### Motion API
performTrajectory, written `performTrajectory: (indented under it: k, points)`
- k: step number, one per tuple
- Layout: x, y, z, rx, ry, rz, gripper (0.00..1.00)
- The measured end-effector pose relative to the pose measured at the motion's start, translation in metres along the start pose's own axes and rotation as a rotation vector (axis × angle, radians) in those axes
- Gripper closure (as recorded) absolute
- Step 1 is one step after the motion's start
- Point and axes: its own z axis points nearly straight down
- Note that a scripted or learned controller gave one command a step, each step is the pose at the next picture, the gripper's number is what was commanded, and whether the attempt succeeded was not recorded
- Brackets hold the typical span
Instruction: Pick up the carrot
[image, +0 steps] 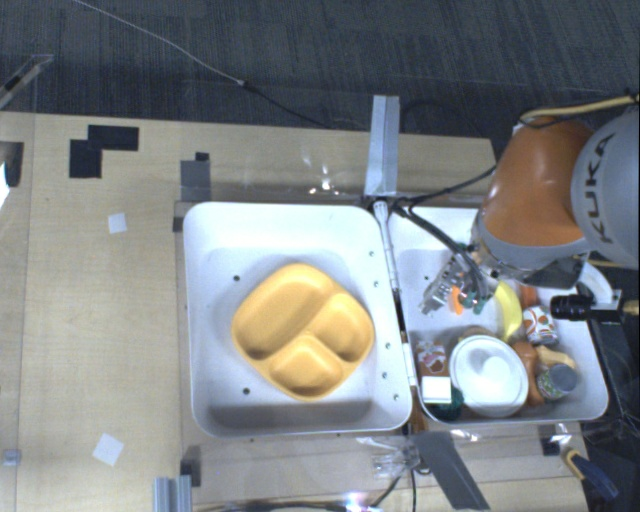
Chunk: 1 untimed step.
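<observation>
White bowl (488, 371) beside banana (510, 311), carrot (459, 299).

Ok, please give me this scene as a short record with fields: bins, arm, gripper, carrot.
left bin: holds a yellow tray with three sections
right bin: holds a white bowl, a banana and small items
arm: above the right bin
gripper: low in the right bin
carrot: small orange piece at the gripper; grasp cannot be told

left bin (200, 330): divided plate (303, 328) | right bin (596, 400): bowl (488, 374), possibly carrot (461, 300) behind
</observation>
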Motion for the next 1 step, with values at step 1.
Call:
performTrajectory:
  k: [1]
  points:
    - [-0.0492,0.0310,-0.0620,-0.003,-0.005,0.225,1.00]
